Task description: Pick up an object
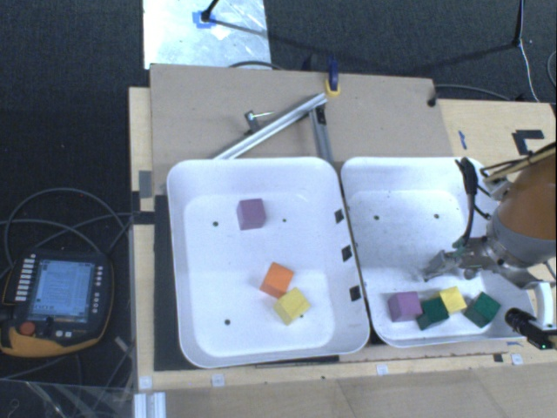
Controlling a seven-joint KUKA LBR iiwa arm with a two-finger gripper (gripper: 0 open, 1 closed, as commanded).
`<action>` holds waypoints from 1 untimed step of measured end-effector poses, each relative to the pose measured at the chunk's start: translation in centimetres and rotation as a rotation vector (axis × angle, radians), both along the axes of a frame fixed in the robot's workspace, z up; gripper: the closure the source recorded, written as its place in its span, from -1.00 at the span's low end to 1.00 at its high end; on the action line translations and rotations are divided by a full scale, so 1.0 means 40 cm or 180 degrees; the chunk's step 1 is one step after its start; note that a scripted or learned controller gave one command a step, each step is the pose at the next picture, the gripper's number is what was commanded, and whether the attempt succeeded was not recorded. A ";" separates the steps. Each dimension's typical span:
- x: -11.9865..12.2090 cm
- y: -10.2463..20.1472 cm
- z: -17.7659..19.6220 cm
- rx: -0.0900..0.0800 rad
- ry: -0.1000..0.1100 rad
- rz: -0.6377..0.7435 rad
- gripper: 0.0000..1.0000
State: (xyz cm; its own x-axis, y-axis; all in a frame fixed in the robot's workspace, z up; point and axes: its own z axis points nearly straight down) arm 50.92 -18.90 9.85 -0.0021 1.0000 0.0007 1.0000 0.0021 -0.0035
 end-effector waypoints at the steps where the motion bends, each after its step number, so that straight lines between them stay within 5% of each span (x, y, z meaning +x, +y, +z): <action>1: 0.005 -0.001 0.036 -0.0007 -0.0021 0.0009 1.00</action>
